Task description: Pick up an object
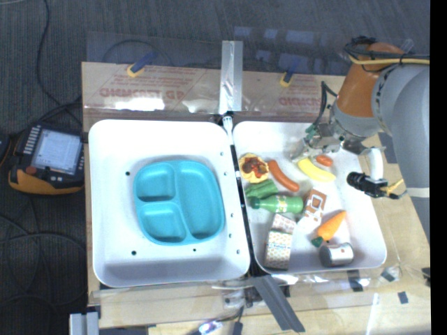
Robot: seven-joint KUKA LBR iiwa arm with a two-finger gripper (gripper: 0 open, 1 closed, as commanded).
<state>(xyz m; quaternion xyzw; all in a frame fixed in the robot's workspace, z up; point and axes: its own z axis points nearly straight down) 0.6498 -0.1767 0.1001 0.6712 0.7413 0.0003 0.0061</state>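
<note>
Near right corner, right bin (380, 257): a grey can (336, 254) lies on its side close to the near wall.
Carton: a patterned box (279, 248) stands left of the grey can, with a second small box (283, 223) touching its far end.
Carrot: an orange toy carrot (330, 227) lies tilted just beyond the grey can, green end nearest.
Card: a small white packet with a red mark (316, 204) sits just left of the carrot's far end.
Bottle: a green bottle (278, 203) lies on its side near the divider, cap pointing right.
Green vegetable: a dark green piece (262, 187) lies just beyond the bottle.
Sausage: a red-orange sausage (282, 176) lies diagonally right of the green piece.
Pizza piece: a round yellow and red toy (253, 165) lies against the divider, left of the sausage.
Banana: a yellow banana (316, 169) lies at the far right of the bin, with a small orange piece (324, 161) on it.
Left bin (112, 257): holds 1 blue tray (179, 199) with 3 compartments.
Gripper (318, 142): low over the far right of the right bin, just beyond the banana; spacing of its tips cannot be told.
Arm: the orange band (357, 89) stands above the gripper at the far right.
Pendant: a handheld screen unit (47, 158) lies on the floor left of the bench.
</note>
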